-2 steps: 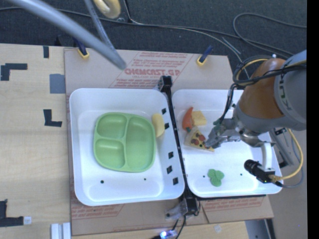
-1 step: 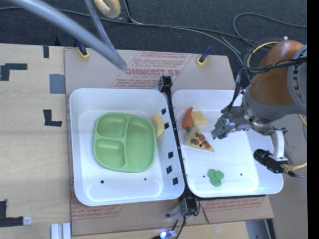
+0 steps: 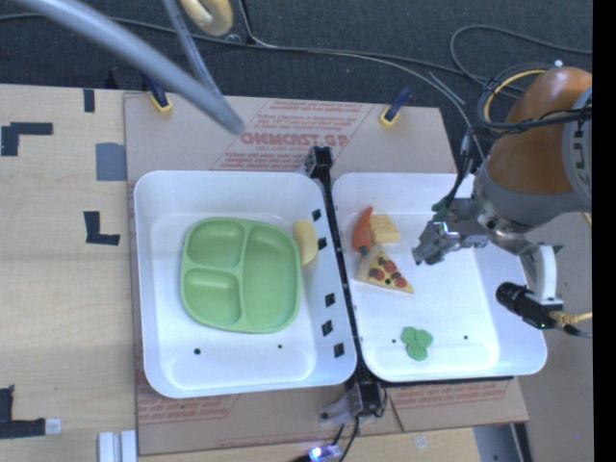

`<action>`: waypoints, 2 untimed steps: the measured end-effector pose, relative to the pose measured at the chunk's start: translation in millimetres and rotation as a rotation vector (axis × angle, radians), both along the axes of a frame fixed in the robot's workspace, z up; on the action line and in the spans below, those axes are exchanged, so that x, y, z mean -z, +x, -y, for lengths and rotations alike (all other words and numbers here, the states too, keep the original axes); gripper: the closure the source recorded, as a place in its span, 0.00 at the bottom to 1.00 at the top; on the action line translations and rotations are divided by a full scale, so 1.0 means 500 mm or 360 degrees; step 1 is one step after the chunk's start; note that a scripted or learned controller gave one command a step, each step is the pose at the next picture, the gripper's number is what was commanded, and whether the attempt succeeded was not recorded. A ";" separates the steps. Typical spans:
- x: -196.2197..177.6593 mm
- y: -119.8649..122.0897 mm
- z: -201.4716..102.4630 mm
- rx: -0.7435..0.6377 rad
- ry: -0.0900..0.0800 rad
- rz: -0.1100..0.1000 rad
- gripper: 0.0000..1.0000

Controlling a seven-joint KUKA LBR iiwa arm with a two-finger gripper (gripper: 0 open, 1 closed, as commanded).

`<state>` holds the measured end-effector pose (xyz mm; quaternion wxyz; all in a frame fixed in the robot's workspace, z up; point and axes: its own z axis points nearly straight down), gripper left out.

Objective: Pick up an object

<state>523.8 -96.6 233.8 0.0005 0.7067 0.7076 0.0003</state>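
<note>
In the right bin [image 3: 481, 354] lie a pizza slice toy [image 3: 385, 272], a red-orange carrot-like piece [image 3: 362, 227] beside a yellow chunk [image 3: 384, 227], and a small green leafy piece [image 3: 417, 343]. My gripper [image 3: 430, 248] hangs over the right bin's middle, just right of the pizza slice and apart from it. Nothing shows between its tips. The left bin [image 3: 164, 354] holds a green divided plate [image 3: 241, 274] with a pale yellow piece [image 3: 305, 242] at its right rim.
A black divider [image 3: 332, 287] runs between the two bins. The grey arm with its orange band [image 3: 539, 133] comes in from the right. A grey pole [image 3: 115, 32] crosses the upper left. Cables [image 3: 423, 65] lie behind the bins.
</note>
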 end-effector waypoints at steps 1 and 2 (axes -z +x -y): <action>0.010 0.050 -0.072 -0.0006 0.0002 -0.0003 1.00; 0.029 0.117 -0.172 -0.0009 0.0002 -0.0003 1.00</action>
